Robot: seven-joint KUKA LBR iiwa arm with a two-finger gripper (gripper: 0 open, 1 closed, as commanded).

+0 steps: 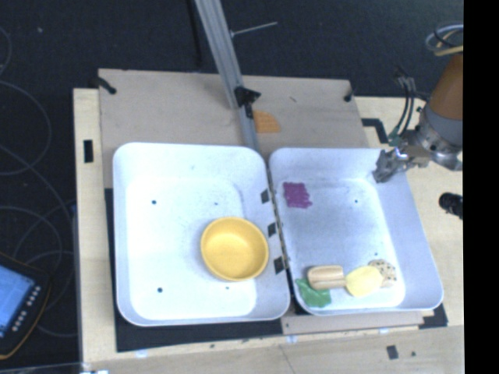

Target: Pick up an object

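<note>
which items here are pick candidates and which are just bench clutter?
Pick candidates: yellow bowl; purple piece; tan block; yellow lump; speckled piece; green scrap.

Clutter: metal pole; orange patch; handheld screen; cables.

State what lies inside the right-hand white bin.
The right bin holds a purple piece, a tan block, a yellow object, a speckled object and a green item partly hidden under the block.
</note>
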